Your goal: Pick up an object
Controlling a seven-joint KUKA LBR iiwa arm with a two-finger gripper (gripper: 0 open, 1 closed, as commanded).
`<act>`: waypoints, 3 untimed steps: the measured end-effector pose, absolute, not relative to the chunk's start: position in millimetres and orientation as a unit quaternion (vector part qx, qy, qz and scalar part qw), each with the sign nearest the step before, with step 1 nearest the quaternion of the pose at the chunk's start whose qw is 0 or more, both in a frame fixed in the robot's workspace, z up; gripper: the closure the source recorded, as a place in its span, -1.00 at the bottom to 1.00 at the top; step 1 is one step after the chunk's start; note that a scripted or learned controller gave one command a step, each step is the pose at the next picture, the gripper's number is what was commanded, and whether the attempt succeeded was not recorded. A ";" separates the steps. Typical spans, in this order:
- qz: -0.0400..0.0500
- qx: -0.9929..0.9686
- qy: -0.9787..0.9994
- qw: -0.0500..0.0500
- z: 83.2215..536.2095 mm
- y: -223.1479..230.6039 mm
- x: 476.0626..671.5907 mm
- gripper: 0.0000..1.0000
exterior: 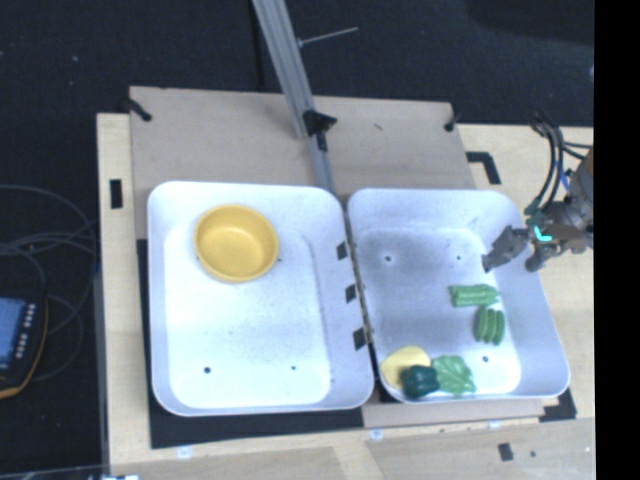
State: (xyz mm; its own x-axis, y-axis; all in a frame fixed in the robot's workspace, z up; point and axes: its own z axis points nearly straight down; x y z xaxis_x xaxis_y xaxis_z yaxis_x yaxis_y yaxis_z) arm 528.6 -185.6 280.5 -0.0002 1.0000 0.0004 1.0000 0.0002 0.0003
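My gripper [521, 249] hangs over the right rim of the right bin [420, 213], its two dark fingers spread apart with nothing between them. Below and left of it lie a light green piece [473, 295] and a darker green pickle-like piece [489, 324]. In the bin's front corner sit a yellow object [402, 359], a dark green pepper-like object [420, 380] and a light green leafy piece [454, 373], packed close together.
The left bin [250, 358] holds a yellow bowl [237, 242] at its back left. A grey metal pole [287, 58] slants down to the bins' shared back edge. Cables run along the bench's right edge by the arm.
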 end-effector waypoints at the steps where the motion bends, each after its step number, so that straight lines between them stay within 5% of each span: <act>1: 0.000 -0.707 -0.707 0.000 280.4 -185.6 528.6 -1.00; 3: 0.001 -0.707 -0.707 0.001 193.5 -186.8 537.3 -1.00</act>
